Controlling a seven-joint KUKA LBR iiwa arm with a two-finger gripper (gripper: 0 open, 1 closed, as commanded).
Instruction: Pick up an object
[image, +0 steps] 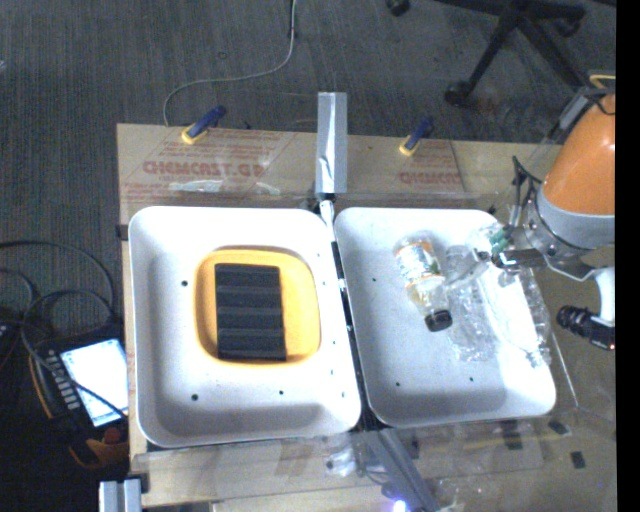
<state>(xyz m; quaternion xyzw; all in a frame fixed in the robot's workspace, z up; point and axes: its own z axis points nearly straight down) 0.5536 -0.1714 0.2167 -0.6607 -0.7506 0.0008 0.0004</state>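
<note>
We see the two-finger gripper (497, 247) above the right white bin (400, 395); finger state we cannot tell. The clear plastic bottle with black cap (424, 281) lies left of it, apart. The yellow tray with black ribbed insert (258, 306) sits in the left white bin (160, 390).

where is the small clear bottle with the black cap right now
The small clear bottle with the black cap lies in the right white bin, left of a clear crumpled plastic piece and the gripper.

Two clamps, one (203, 124) near the bench's back left edge, another (416, 136) back right. Tablet (92, 377) and cables (50, 300) on dark carpet beyond the left edge.
</note>
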